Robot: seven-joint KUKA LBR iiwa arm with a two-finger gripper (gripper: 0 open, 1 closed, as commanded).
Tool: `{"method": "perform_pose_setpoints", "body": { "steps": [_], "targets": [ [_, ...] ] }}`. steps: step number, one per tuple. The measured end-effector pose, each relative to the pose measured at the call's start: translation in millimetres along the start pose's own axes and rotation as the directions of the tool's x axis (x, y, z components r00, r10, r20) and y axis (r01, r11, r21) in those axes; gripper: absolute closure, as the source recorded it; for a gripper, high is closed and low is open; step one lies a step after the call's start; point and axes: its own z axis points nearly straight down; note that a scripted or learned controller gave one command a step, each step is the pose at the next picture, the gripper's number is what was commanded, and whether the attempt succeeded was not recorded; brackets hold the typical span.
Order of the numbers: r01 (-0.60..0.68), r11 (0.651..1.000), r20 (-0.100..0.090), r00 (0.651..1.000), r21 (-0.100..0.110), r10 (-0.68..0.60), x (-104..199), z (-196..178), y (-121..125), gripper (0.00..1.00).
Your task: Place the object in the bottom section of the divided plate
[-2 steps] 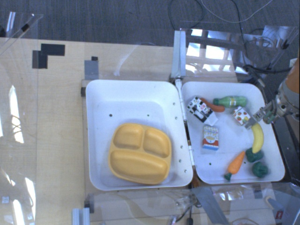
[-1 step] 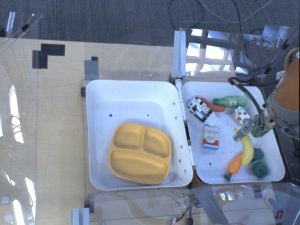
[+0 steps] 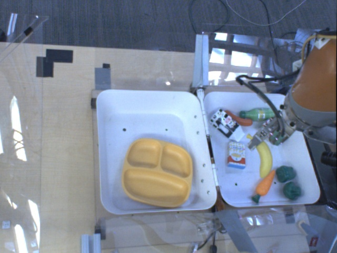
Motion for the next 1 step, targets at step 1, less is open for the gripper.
{"method": "perform_pose_setpoints", "body": {
  "steps": [1],
  "targets": [
    [0.176,0.984,-0.006,0.984,0.002,-0.176,80.4,96.1,78.6,1.0]
  ]
}}
